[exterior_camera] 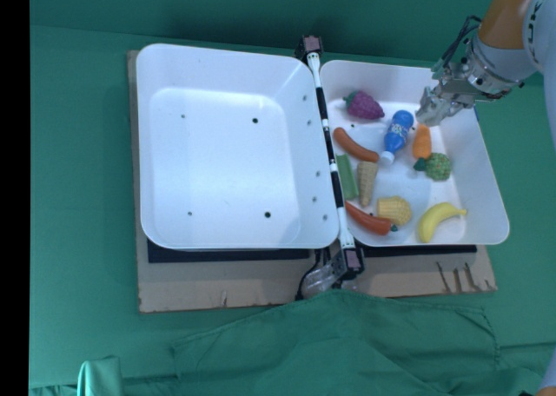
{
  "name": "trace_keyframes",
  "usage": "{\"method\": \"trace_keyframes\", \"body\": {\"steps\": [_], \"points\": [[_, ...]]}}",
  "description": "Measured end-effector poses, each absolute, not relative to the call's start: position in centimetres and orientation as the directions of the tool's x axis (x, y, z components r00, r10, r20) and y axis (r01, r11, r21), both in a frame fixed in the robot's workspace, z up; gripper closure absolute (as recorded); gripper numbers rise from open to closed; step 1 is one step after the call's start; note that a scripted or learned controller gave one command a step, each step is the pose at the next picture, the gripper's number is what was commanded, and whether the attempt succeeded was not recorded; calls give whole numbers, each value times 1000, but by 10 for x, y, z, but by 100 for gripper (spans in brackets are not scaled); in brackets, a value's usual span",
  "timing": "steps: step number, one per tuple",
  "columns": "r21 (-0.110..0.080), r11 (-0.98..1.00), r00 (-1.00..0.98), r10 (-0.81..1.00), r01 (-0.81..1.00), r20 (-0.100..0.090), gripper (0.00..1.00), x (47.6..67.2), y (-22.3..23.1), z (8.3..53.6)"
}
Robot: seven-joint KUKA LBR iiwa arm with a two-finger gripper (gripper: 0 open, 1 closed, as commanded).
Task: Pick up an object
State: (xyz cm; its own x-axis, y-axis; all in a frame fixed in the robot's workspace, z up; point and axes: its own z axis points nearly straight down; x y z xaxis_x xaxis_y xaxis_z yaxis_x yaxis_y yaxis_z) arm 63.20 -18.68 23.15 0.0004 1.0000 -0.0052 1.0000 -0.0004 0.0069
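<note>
My gripper (pixel 432 113) hangs over the back right part of the right bin (pixel 486 181), just above an orange carrot (pixel 422 141) and right of a blue bottle (pixel 397 134). Nothing shows between its fingers. The bin also holds a purple grape bunch (pixel 364 105), a sausage (pixel 354 144), a green cucumber (pixel 347 175), a corn cob (pixel 367 181), a broccoli (pixel 436 165), a yellow corn piece (pixel 394 209), a red pepper (pixel 368 219) and a banana (pixel 439 220).
The left bin (pixel 226 147) stands beside the right one, with a black-and-white divider bar (pixel 328 151) between them. Both rest on a cardboard sheet (pixel 217 286). Green cloth (pixel 347 342) is bunched along the front.
</note>
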Motion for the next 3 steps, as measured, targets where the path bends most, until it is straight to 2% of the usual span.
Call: {"method": "trace_keyframes", "body": {"steps": [1,2,3], "points": [[14,4,-4,1000,1000,-2,100,624,-122,307],[-5,-9,9,1000,1000,-3,100,621,-174,217],[10,-8,8,1000,1000,-7,100,624,-173,236]]}}
